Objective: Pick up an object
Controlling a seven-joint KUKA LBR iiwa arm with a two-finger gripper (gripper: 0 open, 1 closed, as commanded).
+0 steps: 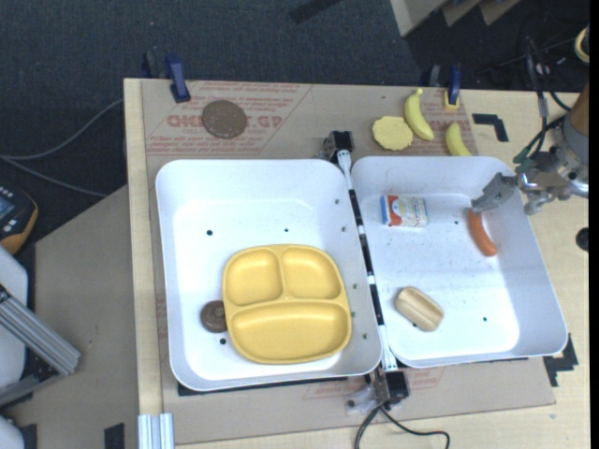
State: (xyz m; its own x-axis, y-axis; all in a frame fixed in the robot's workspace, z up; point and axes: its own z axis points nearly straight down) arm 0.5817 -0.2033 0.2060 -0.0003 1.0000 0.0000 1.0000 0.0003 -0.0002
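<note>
One orange sausage (483, 233) lies just below the claw (513, 195), whose spread I cannot tell.

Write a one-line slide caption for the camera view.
Gripper poised above a hot dog in the right bin, beside a carton and bread roll.

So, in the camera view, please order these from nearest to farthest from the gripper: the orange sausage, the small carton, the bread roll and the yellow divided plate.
Measured from the gripper at the right bin's far right edge:
1. Orange sausage, just below it in the right bin.
2. Small carton, at the right bin's upper left.
3. Bread roll, at the right bin's lower middle.
4. Yellow divided plate, in the left bin.
</note>
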